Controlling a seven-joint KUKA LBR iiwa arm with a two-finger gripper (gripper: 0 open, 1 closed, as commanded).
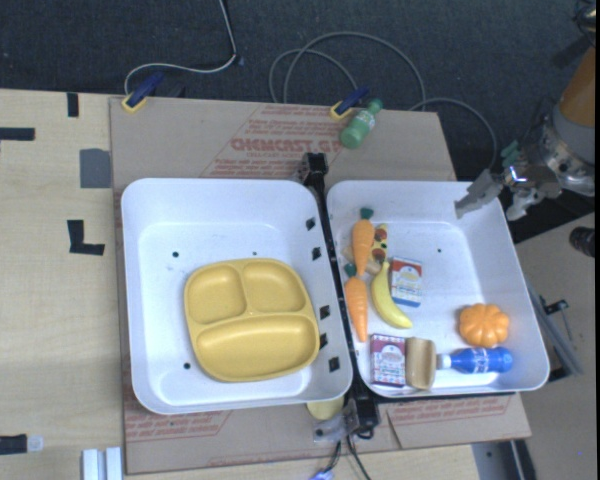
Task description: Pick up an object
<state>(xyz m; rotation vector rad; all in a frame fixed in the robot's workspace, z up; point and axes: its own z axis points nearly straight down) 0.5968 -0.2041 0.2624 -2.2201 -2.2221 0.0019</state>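
The arm (pixel 580 108) is reaching in from the right, its orange band showing near the frame's edge, and the gripper (pixel 490 190) is hanging at the upper right corner of the right bin (pixel 450 230), just over its rim. One grey finger (pixel 474 198) is pointing down and left toward the bin; whether the tool is released or clenched cannot be told, and nothing is showing between its tips. All the objects are lying in the right bin, apart from the gripper. A carrot (pixel 362 242) is lying near the bin's left wall with a small dotted piece (pixel 380 243) touching its right side, and a second carrot (pixel 357 308) is lying below it, tip pointing down. A banana (pixel 388 302) is curving beside that second carrot, and a small red and white box (pixel 407 280) is resting just to the banana's right. A pumpkin (pixel 482 324) is sitting near the right wall. Along the lower edge, a red packet (pixel 388 359) is lying next to a tan piece (pixel 420 363), which is touching the end of a blue and white bottle (pixel 476 361) lying on its side. The left bin (pixel 160 218) is holding a yellow divided plate (pixel 251 318) with three compartments. Both bins are sitting on a cardboard sheet (pixel 270 143), where a green bottle (pixel 359 126) is lying near the top edge, well apart from the bins. Cables (pixel 330 53) are looping over the dark floor behind.
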